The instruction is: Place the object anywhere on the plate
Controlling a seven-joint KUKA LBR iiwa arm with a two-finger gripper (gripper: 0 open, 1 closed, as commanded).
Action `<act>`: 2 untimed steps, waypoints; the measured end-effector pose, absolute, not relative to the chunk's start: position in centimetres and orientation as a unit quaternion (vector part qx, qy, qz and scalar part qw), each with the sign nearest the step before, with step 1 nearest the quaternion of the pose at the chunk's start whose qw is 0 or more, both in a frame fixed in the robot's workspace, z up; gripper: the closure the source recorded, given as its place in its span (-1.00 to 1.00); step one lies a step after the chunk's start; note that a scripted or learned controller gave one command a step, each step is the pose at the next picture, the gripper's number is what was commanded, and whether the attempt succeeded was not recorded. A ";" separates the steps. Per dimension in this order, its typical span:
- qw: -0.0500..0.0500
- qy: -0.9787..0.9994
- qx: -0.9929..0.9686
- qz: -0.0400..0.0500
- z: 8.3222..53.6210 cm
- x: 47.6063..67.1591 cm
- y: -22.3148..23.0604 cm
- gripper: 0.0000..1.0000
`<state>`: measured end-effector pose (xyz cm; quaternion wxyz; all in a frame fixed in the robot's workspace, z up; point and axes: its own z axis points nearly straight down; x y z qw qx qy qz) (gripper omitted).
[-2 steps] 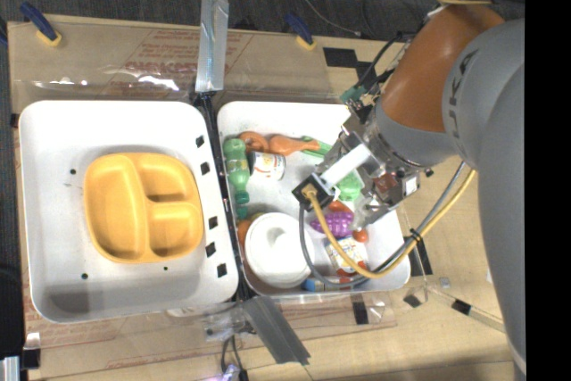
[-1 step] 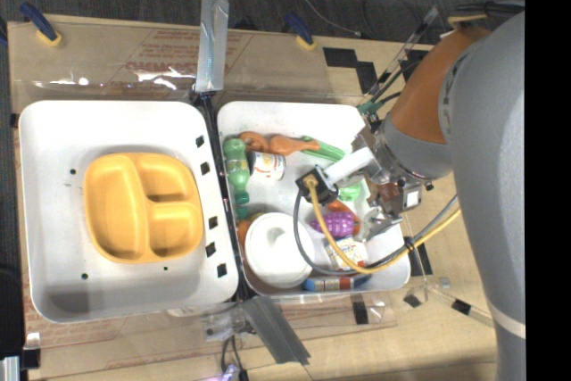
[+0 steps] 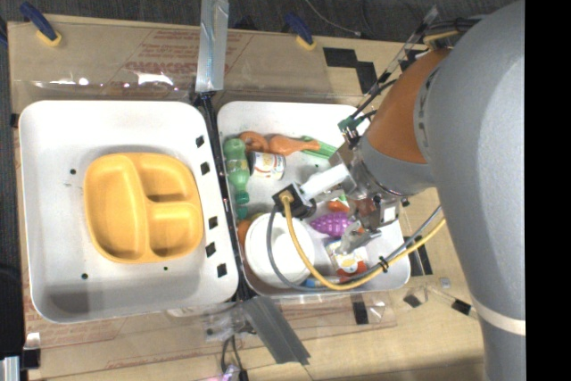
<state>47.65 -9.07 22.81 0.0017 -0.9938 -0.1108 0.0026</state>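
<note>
Yellow plate (image 3: 143, 205), three compartments, centre of left bin (image 3: 45, 129). Gripper (image 3: 357, 223) low over right bin's (image 3: 268, 116) clutter; opening and hold unclear.

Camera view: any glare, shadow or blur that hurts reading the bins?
Camera view: glare streak on the tape above the left bin; yellow plate evenly lit and sharp; the arm looms large and soft, covering part of the right bin and its clutter.

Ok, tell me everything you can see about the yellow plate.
The yellow plate lies flat in the middle of the left bin. It looks like glossy moulded plastic, a rounded square with a raised rim and ridges that split it into three compartments: one long one on the left, two smaller ones on the right. Nothing lies on it.
</note>
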 end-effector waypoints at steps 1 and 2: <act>0.002 -0.114 -0.993 0.004 23.8 47.7 -9.0 1.00; 0.003 -0.106 -0.994 0.005 18.6 50.7 -9.6 1.00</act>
